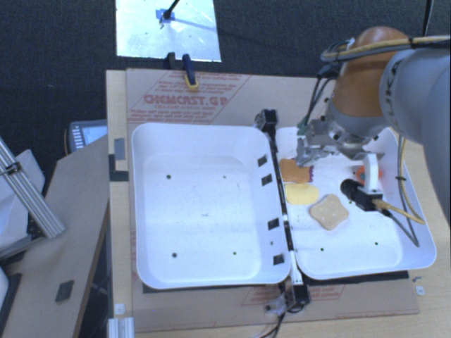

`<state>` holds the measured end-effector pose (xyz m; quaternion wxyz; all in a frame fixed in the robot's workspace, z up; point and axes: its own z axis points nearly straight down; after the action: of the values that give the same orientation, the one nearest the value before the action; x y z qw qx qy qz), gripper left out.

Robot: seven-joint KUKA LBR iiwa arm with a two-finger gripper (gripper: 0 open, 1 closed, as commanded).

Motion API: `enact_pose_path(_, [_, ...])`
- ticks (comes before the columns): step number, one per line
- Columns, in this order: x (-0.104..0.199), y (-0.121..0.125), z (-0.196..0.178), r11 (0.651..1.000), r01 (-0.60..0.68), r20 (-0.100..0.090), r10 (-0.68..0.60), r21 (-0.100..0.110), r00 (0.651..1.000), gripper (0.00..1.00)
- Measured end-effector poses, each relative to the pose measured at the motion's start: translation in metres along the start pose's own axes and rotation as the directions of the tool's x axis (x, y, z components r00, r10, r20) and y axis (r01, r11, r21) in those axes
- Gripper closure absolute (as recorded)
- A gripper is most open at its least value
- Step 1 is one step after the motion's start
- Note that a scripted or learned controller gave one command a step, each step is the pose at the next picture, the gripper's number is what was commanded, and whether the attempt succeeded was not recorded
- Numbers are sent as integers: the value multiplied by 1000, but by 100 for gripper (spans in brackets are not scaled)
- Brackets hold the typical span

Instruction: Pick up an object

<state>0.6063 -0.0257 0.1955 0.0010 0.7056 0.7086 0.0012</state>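
Grey-and-orange arm (pixel 366 69) reaches from right over right bin (pixel 352 259), beside left bin (pixel 204 203). Gripper (pixel 304 155) hangs at top edge of orange piece (pixel 296 172) near divider; open or closed, cannot tell. Tan toast-shaped piece (pixel 329 212) lies mid-bin, just beside yellow piece (pixel 301 194), below orange piece.

Orange wedge (pixel 294 171), yellow disc (pixel 301 194), tan toast (pixel 329 212)

We see our grey arm (pixel 417 83) reaching in from the right, with the orange band (pixel 361 76) swelling just above the wrist (pixel 337 134). From there the wrist turns downward. Our end effector (pixel 305 153) points down, low over the right bin (pixel 394 259), close to that bin's left rim and nearer its far edge.
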Motion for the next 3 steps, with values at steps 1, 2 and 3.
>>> enact_pose_path(1, [27, -58, -93, 1000, 3, -2, -3, -6, 1000, 100])
enact_pose_path(2, [97, -47, -141, 1000, 7, -3, -7, -4, 1000, 100])
enact_pose_path(3, [131, -121, -156, 1000, 5, -3, -5, 2, 1000, 100])
